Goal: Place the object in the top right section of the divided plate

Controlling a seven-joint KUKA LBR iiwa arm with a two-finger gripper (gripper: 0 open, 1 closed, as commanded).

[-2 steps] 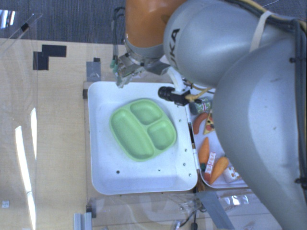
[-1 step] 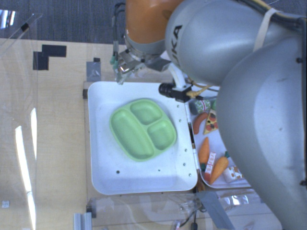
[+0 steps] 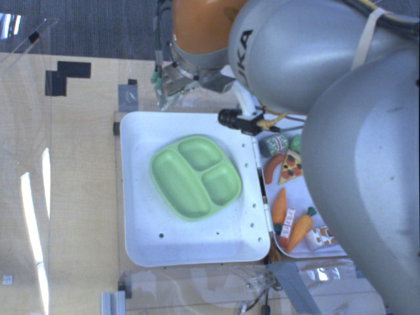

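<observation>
The gripper (image 3: 172,87) hung past the left bin's (image 3: 141,241) far rim, finger state impossible to tell, the green divided plate (image 3: 195,176) lying nearer the camera.

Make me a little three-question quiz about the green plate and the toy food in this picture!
1. True or false: the green divided plate lies in the left bin.
2. How many sections does the plate have? A) two B) three C) five
3. Fill in: the toy carrots and the pizza slice lie in the ___ bin.

Key: 1 true. 2 B. 3 right. The gripper sits above the left bin's far edge, nothing seen between its fingers.
</observation>
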